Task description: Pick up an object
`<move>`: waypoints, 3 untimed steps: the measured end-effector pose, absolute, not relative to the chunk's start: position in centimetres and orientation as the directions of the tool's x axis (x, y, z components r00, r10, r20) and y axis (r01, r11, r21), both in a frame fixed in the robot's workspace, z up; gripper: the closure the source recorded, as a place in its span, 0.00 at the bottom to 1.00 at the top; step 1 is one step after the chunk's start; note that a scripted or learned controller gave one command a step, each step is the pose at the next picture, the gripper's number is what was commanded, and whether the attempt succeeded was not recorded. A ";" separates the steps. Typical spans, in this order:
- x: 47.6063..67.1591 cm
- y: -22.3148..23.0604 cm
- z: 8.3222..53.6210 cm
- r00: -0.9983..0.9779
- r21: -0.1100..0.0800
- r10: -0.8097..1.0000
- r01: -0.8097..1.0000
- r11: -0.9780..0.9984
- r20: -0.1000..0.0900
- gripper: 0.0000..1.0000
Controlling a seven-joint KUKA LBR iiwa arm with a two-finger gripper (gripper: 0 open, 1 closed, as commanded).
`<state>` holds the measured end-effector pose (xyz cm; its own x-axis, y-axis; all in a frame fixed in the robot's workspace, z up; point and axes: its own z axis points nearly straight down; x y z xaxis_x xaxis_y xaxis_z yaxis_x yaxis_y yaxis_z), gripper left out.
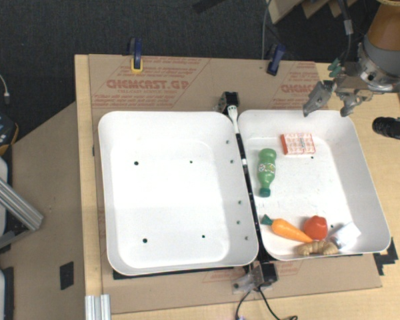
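Observation:
My gripper hangs open above the far edge of the right bin, with nothing between its fingers. Below it in that bin lies a small red-and-white box. A green bottle lies near the bin's left wall. At the near end sit an orange carrot, a red tomato-like piece, a tan ginger-like root and a small white-grey item.
The left bin stands beside the right one on a brown cardboard sheet. Two clamps hold the sheet's far edge. Cables and a black clip sit between the bins at the far end.

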<state>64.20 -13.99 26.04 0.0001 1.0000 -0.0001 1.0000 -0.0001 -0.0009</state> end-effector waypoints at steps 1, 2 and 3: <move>59.9 -19.3 30.3 0.005 0.004 1.000 1.000 -0.005 -0.004 0.00; 60.1 -18.9 31.1 0.000 0.005 1.000 1.000 0.000 -0.004 1.00; 60.2 -19.0 32.2 -0.001 0.008 1.000 1.000 0.001 -0.005 1.00</move>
